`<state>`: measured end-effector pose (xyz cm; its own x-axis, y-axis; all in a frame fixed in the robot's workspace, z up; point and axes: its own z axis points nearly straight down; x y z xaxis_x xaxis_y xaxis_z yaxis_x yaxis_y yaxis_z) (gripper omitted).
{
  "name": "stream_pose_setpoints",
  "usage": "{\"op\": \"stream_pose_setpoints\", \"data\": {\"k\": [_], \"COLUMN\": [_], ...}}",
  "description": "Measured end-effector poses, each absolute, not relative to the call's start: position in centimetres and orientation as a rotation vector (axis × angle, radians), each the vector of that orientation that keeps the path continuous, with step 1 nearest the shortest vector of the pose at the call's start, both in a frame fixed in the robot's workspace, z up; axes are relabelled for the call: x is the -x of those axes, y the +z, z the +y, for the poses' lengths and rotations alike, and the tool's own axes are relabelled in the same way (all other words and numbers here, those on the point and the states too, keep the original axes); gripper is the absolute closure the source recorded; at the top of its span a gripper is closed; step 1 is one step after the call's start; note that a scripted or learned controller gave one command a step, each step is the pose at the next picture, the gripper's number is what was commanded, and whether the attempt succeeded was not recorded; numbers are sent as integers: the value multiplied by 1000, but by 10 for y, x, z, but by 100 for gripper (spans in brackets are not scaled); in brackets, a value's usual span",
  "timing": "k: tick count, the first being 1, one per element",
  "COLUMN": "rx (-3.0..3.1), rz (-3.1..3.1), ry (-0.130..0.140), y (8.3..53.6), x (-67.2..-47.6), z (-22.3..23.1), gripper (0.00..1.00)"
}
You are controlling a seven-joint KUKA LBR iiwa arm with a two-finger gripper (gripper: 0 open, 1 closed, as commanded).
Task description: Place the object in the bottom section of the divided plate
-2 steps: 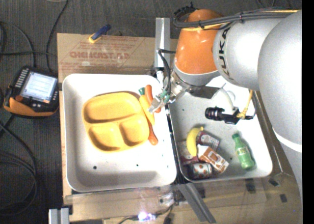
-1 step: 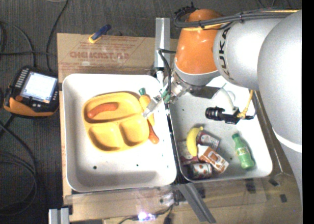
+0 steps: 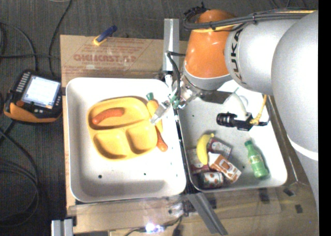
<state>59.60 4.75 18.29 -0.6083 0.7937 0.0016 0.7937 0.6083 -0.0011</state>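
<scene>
Left bin (image 3: 77, 178) w/ yellow plate (image 3: 124, 126), hot dog (image 3: 107, 116) in its top section. Carrot (image 3: 155, 118) lies along plate's right rim (green top up), gripper (image 3: 164, 109) touching it; grip state: can't tell. Right bin (image 3: 279, 175): banana (image 3: 203, 147), green bottle (image 3: 256, 160), snack packs (image 3: 222, 165).

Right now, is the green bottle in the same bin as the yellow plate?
No, the green bottle lies in the right bin; the yellow plate is in the left.

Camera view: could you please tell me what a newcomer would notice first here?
The big grey arm with its orange band dominates the upper right. Below it, the pincer hangs over the right edge of a yellow divided plate in the left bin, beside a carrot. The right bin holds a banana and a green bottle.
</scene>
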Motion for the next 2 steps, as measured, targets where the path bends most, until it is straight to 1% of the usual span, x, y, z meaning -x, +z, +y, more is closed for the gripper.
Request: {"op": "stream_pose_setpoints", "data": {"k": [1,2], "rx": [1391,1347], "rz": [-2815,-2839], "ry": [0,4], "y": [192,183], "x": [-597,-635], "z": [48,-21], "gripper": [100,100]}}
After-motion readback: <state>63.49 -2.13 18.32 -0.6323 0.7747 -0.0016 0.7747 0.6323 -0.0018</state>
